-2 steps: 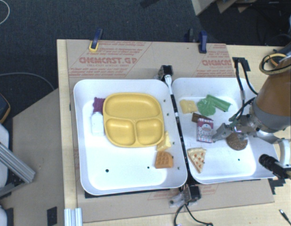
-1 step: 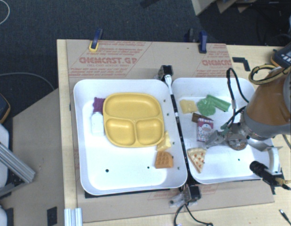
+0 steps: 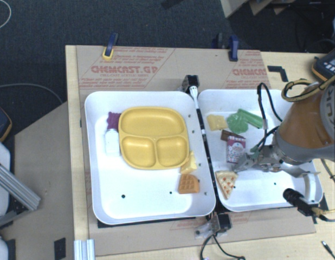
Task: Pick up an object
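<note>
Nothing lifted so far: claw [image 3: 244,163] low in the right bin [image 3: 265,199], just beside the brown packet [image 3: 235,147] and above the pizza slice [image 3: 227,183]. Cannot tell how far open. Both pieces flat on the bin floor; grasp and lift left.

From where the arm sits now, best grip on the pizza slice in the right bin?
The pizza slice lies flat near the right bin's front-left corner, wide crust end up the view, tip toward the front rim. Probably best to come straight down and pinch across the two slanted sides near the middle. The gripper is just above and right of it. The bin wall on its left leaves little finger room.
</note>
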### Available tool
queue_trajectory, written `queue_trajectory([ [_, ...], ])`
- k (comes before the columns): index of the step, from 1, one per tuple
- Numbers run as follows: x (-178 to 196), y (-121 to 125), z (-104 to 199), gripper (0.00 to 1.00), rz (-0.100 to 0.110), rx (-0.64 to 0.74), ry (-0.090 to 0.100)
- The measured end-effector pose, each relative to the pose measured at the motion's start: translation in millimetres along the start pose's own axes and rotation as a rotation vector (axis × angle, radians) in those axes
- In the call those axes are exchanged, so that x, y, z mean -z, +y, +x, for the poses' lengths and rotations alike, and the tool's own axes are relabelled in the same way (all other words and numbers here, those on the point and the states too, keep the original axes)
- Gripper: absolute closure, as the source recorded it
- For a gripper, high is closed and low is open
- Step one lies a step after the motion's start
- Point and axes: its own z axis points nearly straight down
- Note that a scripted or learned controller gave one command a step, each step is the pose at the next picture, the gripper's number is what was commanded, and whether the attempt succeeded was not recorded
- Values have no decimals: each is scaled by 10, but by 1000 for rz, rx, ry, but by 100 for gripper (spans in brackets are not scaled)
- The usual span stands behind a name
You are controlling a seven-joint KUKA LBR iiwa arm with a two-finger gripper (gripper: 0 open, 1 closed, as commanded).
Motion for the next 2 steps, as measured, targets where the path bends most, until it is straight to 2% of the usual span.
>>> queue_trajectory([
  [1, 114, 4, -6, 100, -4, -2, -2],
  [2, 703, -73, 2, 100, -10, 1, -5],
])
